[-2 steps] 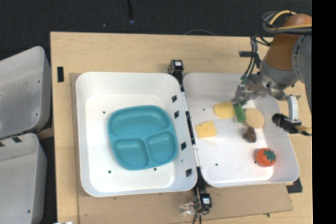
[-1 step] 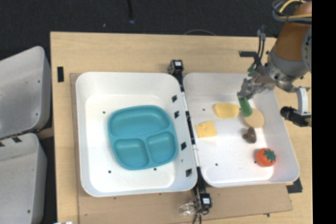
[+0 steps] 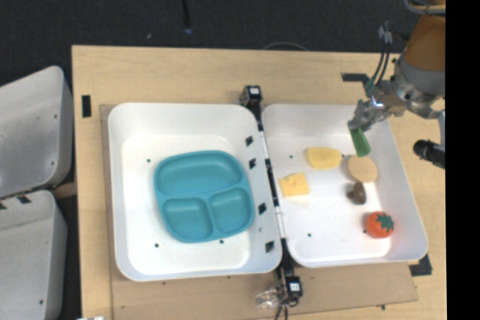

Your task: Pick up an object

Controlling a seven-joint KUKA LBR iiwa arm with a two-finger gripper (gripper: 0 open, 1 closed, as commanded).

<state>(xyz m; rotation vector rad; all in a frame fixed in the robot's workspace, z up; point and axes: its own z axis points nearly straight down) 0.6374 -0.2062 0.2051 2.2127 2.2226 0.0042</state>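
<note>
Metal tool (image 3: 363,124) grips slim green piece (image 3: 361,142) (plastic-looking).

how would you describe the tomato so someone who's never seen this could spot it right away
Look in the right bin, the one without the teal tray. Go to its near right corner, past the two yellow pieces and the tan round. The tomato sits there alone, the only red-orange thing, with a small green top.
</note>
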